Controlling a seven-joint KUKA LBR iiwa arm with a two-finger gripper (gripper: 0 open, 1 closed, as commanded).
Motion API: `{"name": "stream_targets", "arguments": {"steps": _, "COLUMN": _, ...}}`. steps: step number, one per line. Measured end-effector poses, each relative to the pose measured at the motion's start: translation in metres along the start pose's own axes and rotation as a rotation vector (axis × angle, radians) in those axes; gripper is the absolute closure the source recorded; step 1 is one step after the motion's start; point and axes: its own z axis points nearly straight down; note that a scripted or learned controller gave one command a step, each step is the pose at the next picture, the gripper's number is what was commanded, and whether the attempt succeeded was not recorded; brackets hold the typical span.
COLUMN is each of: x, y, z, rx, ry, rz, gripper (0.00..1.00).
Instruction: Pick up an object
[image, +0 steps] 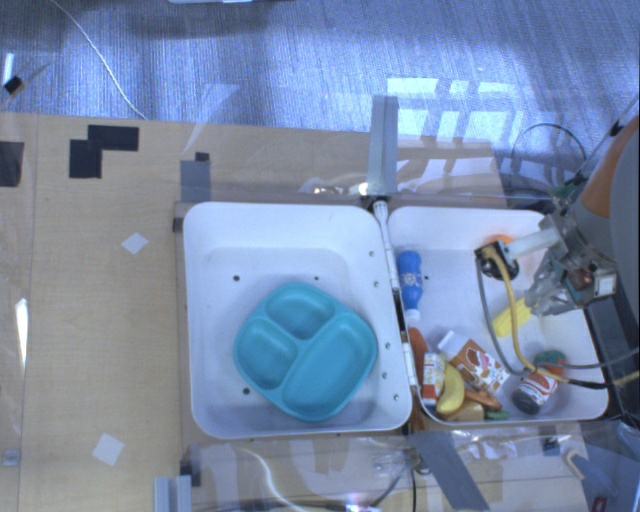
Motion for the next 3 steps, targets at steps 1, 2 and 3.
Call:
{"name": "stream_targets", "arguments": {"steps": 1, "x": 0.132, "y": -0.034, "z": 0.017, "rx": 0.001, "ry": 0.002, "rz": -0.002, "gripper": 1.00}}
{"name": "stream_targets", "arguments": {"steps": 2, "x": 0.066, "y": 0.021, "z": 0.111, "rx": 0.000, "ry": 0.000, "rz": 0.000, "gripper": 1.00}}
{"name": "stream_targets", "arguments": {"steps": 3, "x": 0.103, "y": -0.029, "z": 0.134, "rx": -0.001, "ry": 0.010, "rz": -0.004, "gripper": 1.00}}
